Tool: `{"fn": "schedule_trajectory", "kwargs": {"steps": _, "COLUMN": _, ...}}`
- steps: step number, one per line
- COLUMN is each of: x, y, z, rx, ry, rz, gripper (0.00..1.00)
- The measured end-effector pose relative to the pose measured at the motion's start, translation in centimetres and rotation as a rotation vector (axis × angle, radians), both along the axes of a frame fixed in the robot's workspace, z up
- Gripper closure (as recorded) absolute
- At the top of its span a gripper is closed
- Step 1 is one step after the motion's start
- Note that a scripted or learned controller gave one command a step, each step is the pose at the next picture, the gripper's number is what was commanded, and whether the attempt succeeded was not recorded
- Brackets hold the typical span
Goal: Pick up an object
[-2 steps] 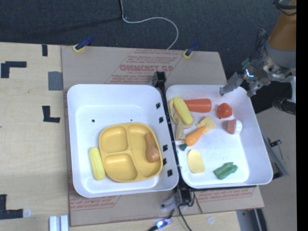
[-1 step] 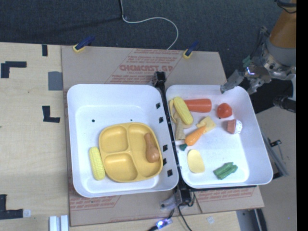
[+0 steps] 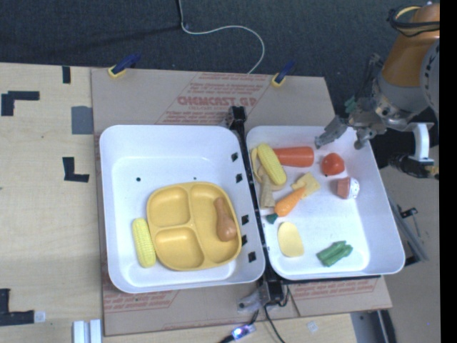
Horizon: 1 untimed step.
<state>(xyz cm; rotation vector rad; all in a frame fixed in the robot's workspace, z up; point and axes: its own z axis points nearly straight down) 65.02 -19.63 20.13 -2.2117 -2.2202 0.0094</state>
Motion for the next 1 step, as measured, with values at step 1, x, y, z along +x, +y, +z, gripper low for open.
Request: {"fn": "schedule_trajectory", "kwargs": {"steps": 1, "x": -0.44, "y": 0.20, "z": -4.79, "rx": 0.000, "ry": 0.001, "rz": -0.001, "gripper": 0.00}}
